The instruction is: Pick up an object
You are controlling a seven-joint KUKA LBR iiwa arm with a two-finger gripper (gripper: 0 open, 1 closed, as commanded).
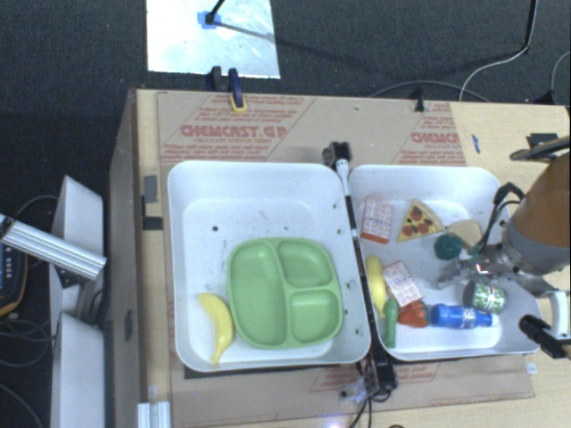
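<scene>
Camera view, looking down on bench with two white bins side by side. Left bin (192, 203): green tray (285, 292) with three compartments, lying toward 5 o'clock of the bin floor; banana (217, 325) just beside tray's 8 o'clock corner, curved, near bin's front wall. Right bin (419, 175): red-and-white packet (376, 221) at 10 o'clock, pizza slice (417, 221) just right of it, tan piece (466, 233) near 2 o'clock. Teal ball (447, 247) near bin centre, touching or just beside the tan piece; hard to tell which. Second packet (402, 284) at 8 o'clock, tilted, beside a yellow fruit (376, 283) lying along the left wall. Green pepper (390, 321) and a red piece (412, 314) at 7 o'clock, close together. Blue bottle (461, 316) on its side at 6 o'clock, just right of the red piece. Green can (488, 296) just above bottle's right end.

Arm (544, 221) entering from 3 o'clock, orange band showing. Gripper (471, 271) low over right bin's 4 o'clock area, between ball and can, right by the can. Finger spread not readable, too blurred and cluttered; cannot tell whether anything sits between them. All items apparently resting on bin floors.
</scene>
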